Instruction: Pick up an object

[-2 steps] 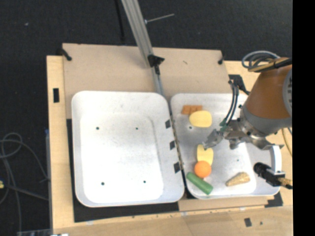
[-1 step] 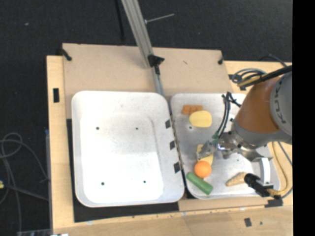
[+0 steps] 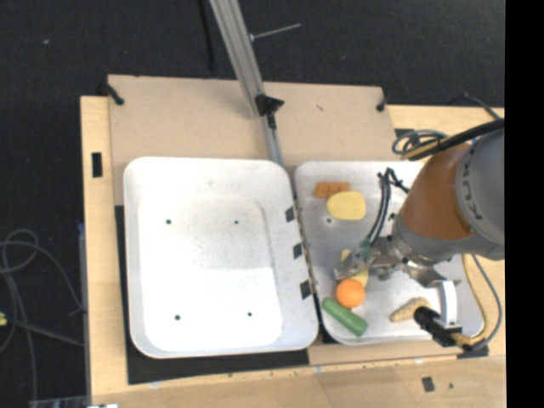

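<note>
My gripper (image 3: 355, 269) hangs low in the right bin (image 3: 316, 228), just above an orange ball (image 3: 349, 293) and over a small yellow piece (image 3: 359, 276) that is partly hidden by it. A green cylinder (image 3: 343, 317) lies at the bin's front left corner. A yellow oval object (image 3: 347, 205) and an orange-brown block (image 3: 331, 189) lie at the back of the bin. A tan piece (image 3: 405, 311) lies near the front right. The arm's orange band (image 3: 433, 198) covers much of the bin's right side.
The left bin (image 3: 208, 253) stands next to the right one, with black clips on the wall between them. A grey metal strut (image 3: 242, 53) slants in from the top to the bins' back edge. Cables run along the arm at the right.
</note>
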Robot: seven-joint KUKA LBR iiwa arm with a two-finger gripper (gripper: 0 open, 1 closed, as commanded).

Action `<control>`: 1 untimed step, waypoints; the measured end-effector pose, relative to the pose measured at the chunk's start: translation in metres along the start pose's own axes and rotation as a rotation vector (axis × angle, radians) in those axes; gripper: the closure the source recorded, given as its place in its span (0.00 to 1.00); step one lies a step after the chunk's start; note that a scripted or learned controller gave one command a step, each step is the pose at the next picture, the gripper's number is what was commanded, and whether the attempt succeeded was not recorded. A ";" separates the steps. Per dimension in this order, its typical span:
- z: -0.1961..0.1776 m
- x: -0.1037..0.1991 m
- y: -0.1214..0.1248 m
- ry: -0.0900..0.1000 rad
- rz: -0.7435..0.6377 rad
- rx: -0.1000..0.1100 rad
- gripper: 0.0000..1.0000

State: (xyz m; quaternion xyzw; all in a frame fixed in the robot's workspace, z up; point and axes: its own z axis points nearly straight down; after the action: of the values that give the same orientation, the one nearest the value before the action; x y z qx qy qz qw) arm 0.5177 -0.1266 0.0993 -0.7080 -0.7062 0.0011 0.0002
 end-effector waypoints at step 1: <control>-0.013 -0.001 0.002 0.000 0.007 -0.008 1.00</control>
State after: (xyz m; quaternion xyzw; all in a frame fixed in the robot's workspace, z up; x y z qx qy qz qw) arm 0.5198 -0.1270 0.1119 -0.7106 -0.7036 -0.0018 -0.0024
